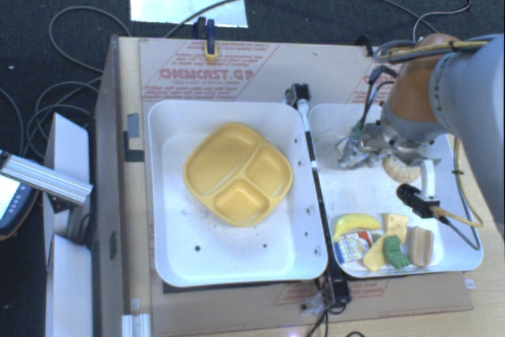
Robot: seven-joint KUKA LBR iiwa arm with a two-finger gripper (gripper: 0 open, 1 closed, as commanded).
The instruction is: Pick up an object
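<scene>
Fingers: I can't tell from here whether they stand apart or together; the metal tip is a blur low in the right bin.
Gripper: down near the floor of the right bin, toward its upper left part, with nothing visible between its tips.
Nearest thing: a pale bagel-like ring just beside the gripper, partly under the wrist. It looks like toy food, light and stiff; I'd guess the rounded rim is the place to pinch.
Pile at the near edge: a yellow banana, a small printed carton, a green piece, a yellow wedge and a tan bread-like piece, all touching or crowded together.
Handling: likely all hollow plastic, light, smooth, a bit slippery. The banana's middle seems the easiest hold, across its narrow width.
Risk: closely packed neighbours could get nudged.
Left bin: holds a yellow divided plate, flat and wide, a poor fit for two fingers except at its rim.
Arm: reaches in from the right.
</scene>
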